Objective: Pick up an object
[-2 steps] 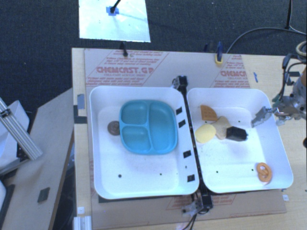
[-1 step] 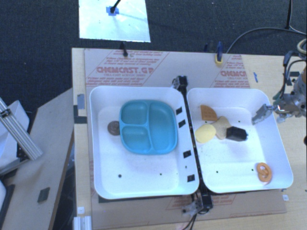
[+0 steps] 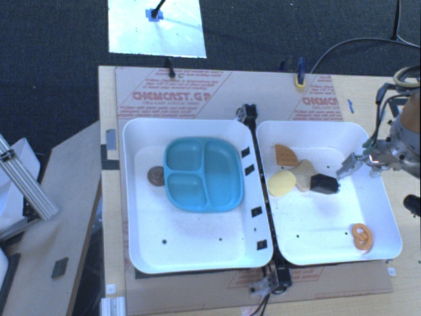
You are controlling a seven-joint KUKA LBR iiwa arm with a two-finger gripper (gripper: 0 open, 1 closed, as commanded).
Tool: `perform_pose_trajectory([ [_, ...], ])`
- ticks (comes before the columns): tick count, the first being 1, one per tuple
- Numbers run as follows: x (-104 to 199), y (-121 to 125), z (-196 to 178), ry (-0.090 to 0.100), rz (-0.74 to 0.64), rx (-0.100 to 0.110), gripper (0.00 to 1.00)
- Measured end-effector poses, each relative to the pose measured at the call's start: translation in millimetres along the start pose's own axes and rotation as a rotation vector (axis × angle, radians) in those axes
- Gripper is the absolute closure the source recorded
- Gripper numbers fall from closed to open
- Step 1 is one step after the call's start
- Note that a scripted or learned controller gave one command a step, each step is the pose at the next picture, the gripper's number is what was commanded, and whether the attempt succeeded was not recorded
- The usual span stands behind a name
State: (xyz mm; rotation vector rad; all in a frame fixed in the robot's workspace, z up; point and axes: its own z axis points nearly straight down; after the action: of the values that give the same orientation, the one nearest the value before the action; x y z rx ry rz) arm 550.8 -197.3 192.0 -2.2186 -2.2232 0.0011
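Note:
In the right bin (image 3: 381, 206) lie an orange wedge (image 3: 285, 155), a yellow round piece (image 3: 282, 183), a beige piece (image 3: 304, 174), a small black block (image 3: 323, 184) and an orange pretzel-shaped ring (image 3: 361, 236). My gripper (image 3: 347, 166) reaches in from the right over the bin's upper right part. Its tip is just right of and slightly above the black block, apart from it. Nothing is seen held in it.
The left bin (image 3: 141, 242) holds a blue divided plate (image 3: 202, 174) and a small brown disc (image 3: 156, 176) at its left. A black divider strip (image 3: 258, 196) runs between the bins. Cables (image 3: 342, 48) cross the bench behind the right bin.

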Motion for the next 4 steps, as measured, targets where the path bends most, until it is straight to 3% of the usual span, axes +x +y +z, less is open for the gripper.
perform_pose_trajectory([
  [1,7,4,60,0.001,0.000,0.001,0.00],
  [2,1,10,80,-0.011,0.001,-0.021,0.00],
  [3,3,10,72,-0.009,-0.001,-0.021,1.00],
  [4,-4,4,21,-0.003,0.002,-0.007,1.00],
])
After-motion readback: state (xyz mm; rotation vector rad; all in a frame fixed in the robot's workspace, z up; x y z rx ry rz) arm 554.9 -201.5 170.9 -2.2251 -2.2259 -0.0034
